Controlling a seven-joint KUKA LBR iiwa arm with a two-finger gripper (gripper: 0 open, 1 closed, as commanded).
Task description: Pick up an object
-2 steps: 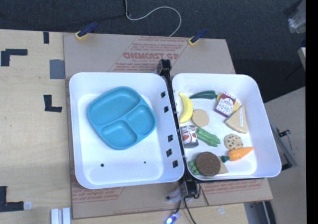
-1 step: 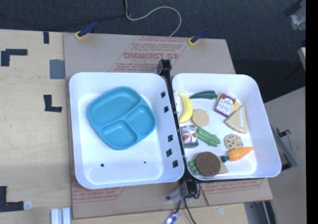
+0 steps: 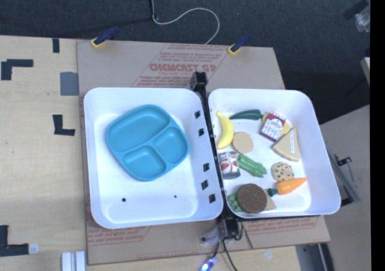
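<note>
A brown toy burger [image 3: 251, 197] lay at the lower edge of the right bin [image 3: 319, 143], beside a carrot [image 3: 291, 185]. Whether the claw was open or closed could not be told. A clean pick likely favoured the carrot, at the cluster's edge, over the crowded banana [image 3: 224, 130].

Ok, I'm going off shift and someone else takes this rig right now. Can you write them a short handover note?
Gripper: nothing to report on its state from this view.
Left bin: blue divided plate, lying flat.
Right bin: toy food, all loose: banana, green pepper, red box, sandwich wedge, round cracker, can, pea pod, cookie, carrot, burger.
Done: nothing lifted.
Left: pick one object.
</note>
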